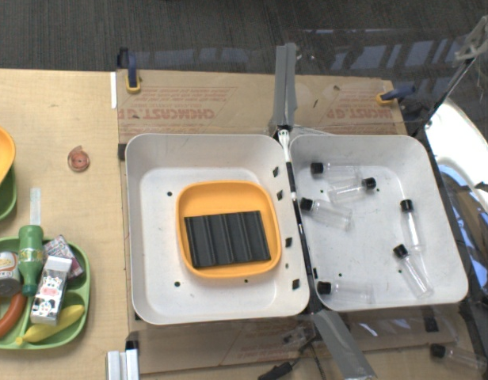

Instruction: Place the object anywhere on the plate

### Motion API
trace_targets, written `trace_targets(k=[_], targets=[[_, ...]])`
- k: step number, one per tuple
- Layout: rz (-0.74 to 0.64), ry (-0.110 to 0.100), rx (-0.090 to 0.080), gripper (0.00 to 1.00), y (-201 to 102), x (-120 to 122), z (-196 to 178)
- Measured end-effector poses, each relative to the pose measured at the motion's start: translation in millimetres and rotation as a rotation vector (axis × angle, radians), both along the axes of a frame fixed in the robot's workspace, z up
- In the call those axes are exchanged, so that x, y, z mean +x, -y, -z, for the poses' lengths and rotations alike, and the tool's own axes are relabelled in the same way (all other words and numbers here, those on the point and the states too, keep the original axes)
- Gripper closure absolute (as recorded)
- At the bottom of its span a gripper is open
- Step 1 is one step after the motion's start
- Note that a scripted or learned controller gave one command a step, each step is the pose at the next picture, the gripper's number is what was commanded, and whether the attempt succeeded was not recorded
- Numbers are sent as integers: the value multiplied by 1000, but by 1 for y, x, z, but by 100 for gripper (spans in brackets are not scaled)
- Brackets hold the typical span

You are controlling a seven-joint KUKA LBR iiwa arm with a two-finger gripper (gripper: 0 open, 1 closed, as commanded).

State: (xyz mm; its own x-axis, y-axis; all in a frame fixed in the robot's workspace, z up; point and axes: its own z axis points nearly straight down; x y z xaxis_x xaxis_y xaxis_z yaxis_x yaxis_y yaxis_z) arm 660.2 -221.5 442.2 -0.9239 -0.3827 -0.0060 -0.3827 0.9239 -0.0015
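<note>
At the centre of the frame, left of the middle divider, the left bin [149,291] holds an orange plate [228,192] with rounded corners, set roughly in the middle of the bin floor. A black ridged rectangular object [228,238] lies flat on the plate, covering most of its inner well and reaching near the lower rim, with a band of bare orange above it. Whether the gripper is released or clenched cannot be told from this view. To the right, touching the left bin along the divider, the right bin [371,244] contains clear vials with black caps, scattered and lying on their sides: one near the upper left corner [335,169], one just right of it [351,189], one by the left wall [327,214], two toward the right side [410,226] [414,274], and one along the lower edge [351,293]. Both bins sit on a sheet of cardboard [204,113]. At the lower left of the frame a green tray [74,323] on a wooden table [54,101] carries toy food, with a green bottle [30,253] among it.
</note>
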Motion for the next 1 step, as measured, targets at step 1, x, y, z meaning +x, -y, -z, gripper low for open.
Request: trace_targets(k=[1], targets=[[-289,1,-1,0,0,0,-1]])
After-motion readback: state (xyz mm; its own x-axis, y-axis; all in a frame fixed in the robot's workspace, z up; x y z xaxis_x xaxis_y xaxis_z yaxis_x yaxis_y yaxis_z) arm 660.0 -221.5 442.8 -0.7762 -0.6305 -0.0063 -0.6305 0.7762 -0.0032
